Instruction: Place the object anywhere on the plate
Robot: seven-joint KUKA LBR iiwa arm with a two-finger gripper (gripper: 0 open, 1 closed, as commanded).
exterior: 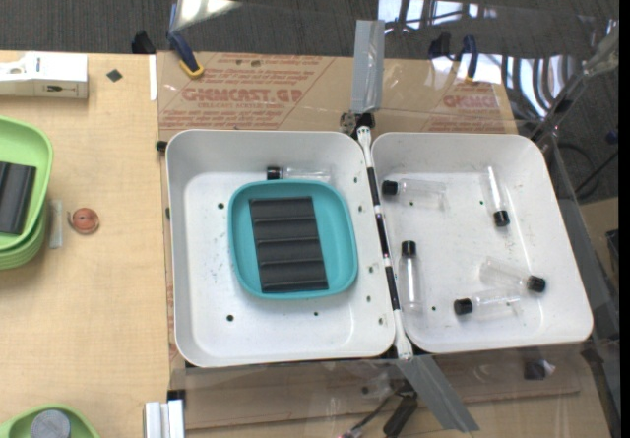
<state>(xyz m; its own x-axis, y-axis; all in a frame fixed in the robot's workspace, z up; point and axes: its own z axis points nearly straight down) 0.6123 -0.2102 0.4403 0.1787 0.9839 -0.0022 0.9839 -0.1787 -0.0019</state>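
Note:
A teal plate lies in the middle of the left white bin, with a black ribbed insert on it. Just behind the plate, a clear tube with a black cap lies on the bin floor, close to the plate's back rim. Several more clear, black-capped tubes are scattered in the right bin, among them one near the back left, one by the divider and one at the front.
On the wooden bench to the left sit a green dish, a small orange disc and a white box. Brown cardboard and clear plastic sheets stand behind the bins.

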